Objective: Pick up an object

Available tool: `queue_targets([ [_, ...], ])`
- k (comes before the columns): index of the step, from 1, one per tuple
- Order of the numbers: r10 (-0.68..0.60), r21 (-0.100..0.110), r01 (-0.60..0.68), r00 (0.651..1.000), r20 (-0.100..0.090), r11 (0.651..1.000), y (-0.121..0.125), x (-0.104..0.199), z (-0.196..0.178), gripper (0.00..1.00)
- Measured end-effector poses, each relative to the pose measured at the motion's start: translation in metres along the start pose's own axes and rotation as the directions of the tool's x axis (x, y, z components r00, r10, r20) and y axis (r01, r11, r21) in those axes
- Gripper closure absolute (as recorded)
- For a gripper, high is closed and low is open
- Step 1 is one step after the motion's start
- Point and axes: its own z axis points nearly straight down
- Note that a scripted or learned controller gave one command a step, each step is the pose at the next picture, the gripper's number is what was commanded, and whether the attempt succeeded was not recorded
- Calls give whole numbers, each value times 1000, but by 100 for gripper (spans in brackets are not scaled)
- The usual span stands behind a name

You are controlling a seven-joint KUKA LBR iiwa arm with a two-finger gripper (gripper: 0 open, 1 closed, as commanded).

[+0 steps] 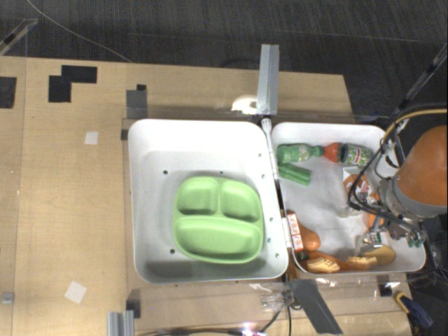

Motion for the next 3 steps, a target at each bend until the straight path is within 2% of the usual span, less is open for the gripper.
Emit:
queue_targets([
  [1, -140, 4, 140, 990, 1, 990, 9, -3, 0, 0],
  [2, -270, -1, 270, 963, 2, 963, 92, -25, -1, 0],
  [3, -519, -3, 519, 855, -2, 855, 48, -87, 2, 0],
])
